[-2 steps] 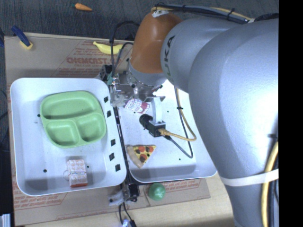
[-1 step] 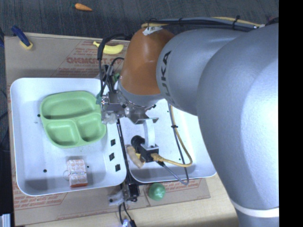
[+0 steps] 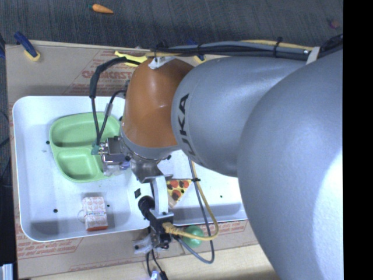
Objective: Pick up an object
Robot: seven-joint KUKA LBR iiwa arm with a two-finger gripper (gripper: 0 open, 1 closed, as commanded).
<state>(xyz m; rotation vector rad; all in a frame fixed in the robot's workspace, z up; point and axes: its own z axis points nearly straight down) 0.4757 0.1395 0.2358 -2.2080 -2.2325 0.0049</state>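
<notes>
Camera view from above: the grey arm hangs over the left white bin [image 3: 23, 156]. Its gripper [image 3: 152, 238] sits low at the bin's near edge; whether it grips anything cannot be told. A green divided dish [image 3: 73, 144], a small packet [image 3: 94, 212] and a pizza-slice toy [image 3: 176, 190] lie unlifted, so the pick seems undone.

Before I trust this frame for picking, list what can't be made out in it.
- Tool: too small and cluttered by cables to read, low at the bench's front edge.
- Right bin: mostly hidden under the arm.
- Pizza slice: partly hidden by the wrist.
- Green ball: crossed by cables.
- Green tray: right side hidden by the wrist.
</notes>
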